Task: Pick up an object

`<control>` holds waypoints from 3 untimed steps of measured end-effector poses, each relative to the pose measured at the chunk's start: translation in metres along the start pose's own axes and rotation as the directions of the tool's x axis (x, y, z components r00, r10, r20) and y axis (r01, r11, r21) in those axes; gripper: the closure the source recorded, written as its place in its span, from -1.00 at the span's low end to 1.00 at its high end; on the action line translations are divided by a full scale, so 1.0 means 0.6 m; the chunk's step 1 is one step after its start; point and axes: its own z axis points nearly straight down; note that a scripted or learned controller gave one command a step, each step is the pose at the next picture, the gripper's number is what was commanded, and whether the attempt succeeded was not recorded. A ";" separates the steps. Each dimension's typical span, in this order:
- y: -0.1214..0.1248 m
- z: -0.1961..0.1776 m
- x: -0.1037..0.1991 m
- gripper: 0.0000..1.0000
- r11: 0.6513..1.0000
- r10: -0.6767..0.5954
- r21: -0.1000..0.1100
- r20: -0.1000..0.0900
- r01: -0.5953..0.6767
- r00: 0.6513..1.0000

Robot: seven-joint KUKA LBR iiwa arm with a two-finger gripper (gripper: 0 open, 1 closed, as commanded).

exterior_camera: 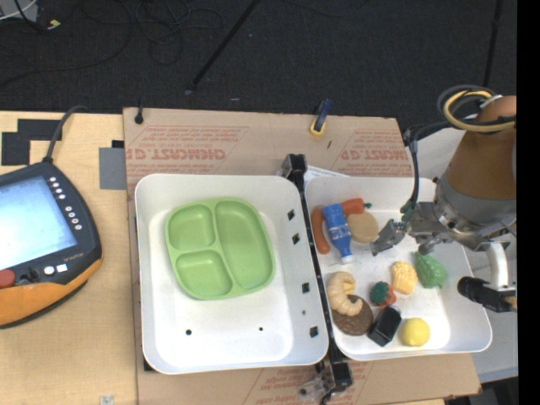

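The claw (407, 235) hangs spread and unladen above the right bin (472, 340); toys crowd at seven o'clock, so it may pinch two or slip.

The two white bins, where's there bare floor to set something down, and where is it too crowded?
Left bin: bare floor in front of the green divided tray, plus a strip along its right side by the divider. Right bin: crowded, with the blue bottle, croissant, corn, lemon and black block packed together; the gripper hangs above them.
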 end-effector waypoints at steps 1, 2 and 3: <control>-0.009 0.105 -0.002 -1.00 1.000 -0.002 0.002 0.000 0.002 1.000; -0.007 0.177 0.002 -1.00 1.000 -0.002 -0.006 0.002 0.002 1.000; -0.009 0.158 -0.001 1.00 1.000 0.004 -0.004 0.000 -0.004 1.000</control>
